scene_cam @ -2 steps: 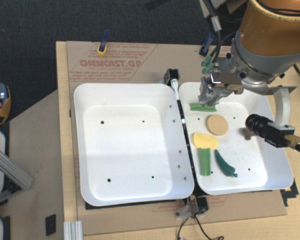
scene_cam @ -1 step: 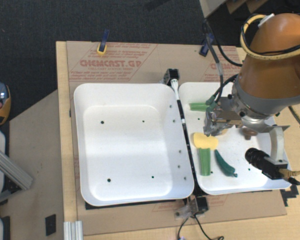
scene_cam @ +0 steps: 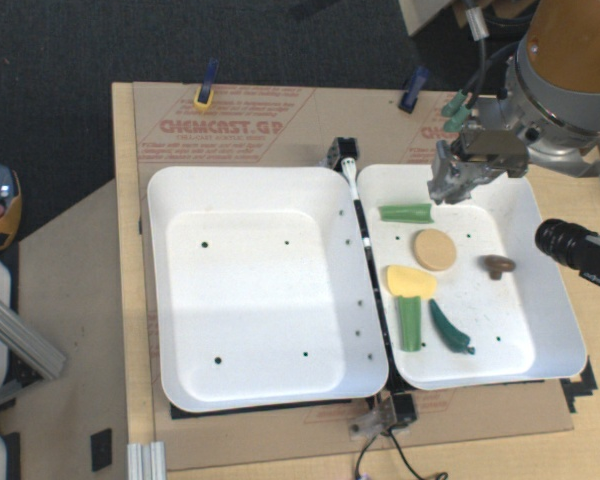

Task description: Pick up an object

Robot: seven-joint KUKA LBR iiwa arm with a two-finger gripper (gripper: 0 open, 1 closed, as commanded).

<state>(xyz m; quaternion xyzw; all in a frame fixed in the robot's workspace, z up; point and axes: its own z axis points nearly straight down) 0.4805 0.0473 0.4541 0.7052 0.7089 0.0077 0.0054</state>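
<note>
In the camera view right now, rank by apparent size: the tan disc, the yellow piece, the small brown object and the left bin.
1. left bin, by far the largest.
2-3. tan disc and yellow piece: they look about alike, so I won't rank them.
4. small brown object, clearly the smallest.

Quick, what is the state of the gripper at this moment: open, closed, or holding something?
Two-finger gripper: cannot be told; it hovers above the flat green piece in the right white bin.

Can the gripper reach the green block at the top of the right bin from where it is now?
Probably yes. The gripper hangs just above the green block, and nothing lies between them.
</note>
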